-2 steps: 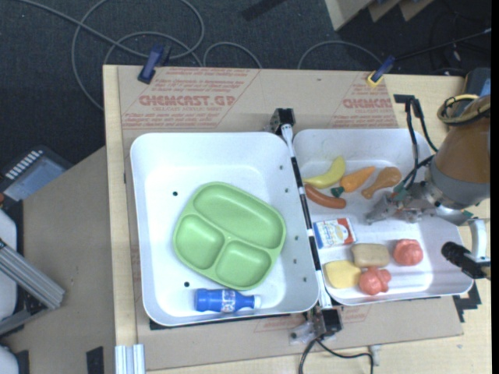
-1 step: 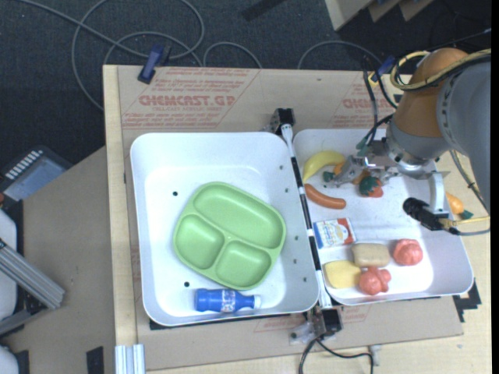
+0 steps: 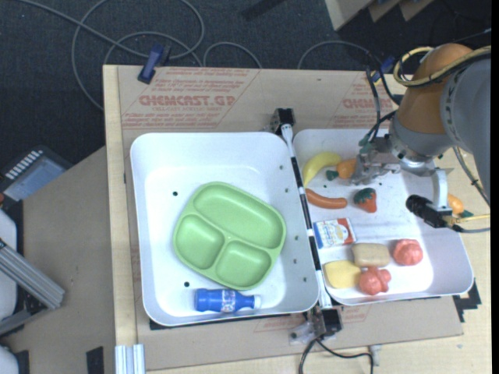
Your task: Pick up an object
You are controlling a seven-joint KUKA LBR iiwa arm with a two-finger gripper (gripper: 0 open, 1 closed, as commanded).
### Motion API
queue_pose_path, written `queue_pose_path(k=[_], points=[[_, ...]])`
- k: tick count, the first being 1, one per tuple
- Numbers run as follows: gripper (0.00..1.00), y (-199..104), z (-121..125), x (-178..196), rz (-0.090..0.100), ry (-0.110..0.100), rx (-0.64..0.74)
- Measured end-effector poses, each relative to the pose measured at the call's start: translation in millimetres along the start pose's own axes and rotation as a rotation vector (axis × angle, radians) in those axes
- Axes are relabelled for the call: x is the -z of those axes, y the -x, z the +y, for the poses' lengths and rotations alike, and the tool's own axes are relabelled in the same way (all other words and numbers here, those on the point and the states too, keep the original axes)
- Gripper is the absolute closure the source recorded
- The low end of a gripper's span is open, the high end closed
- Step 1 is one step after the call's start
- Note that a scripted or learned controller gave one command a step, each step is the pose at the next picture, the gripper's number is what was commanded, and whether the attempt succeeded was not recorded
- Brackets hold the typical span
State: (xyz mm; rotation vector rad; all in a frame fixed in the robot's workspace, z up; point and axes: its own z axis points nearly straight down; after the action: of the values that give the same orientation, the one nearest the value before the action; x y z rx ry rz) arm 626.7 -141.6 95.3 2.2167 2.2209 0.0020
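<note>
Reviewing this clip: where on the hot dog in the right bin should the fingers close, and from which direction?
Across the middle of the hot dog, coming straight down. It lies flat, long and narrow, running left to right, so the fingers should close across its short width. Bare floor shows on both long sides; the banana and the strawberry crowd its ends.

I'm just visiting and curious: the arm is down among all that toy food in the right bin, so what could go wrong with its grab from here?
The gripper sits low in a crowded corner: the banana, a small orange piece and the strawberry lie close together, so it may nudge one aside or catch two. It is also near the right bin back wall and could bump it. The hot dog is rounded and may slip out.
</note>
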Motion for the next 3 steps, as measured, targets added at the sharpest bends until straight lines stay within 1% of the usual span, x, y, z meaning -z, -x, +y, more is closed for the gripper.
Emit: queue_pose_path(k=[1,2,3], points=[[0.0,-0.1,-0.1,-0.2,0.0,-0.001,0.0],[0.0,-1.9,37.3,-9.9,0.005,-0.02,-0.005],[0.0,-4.6,-19.6,-10.7,0.002,-0.005,-0.002]])
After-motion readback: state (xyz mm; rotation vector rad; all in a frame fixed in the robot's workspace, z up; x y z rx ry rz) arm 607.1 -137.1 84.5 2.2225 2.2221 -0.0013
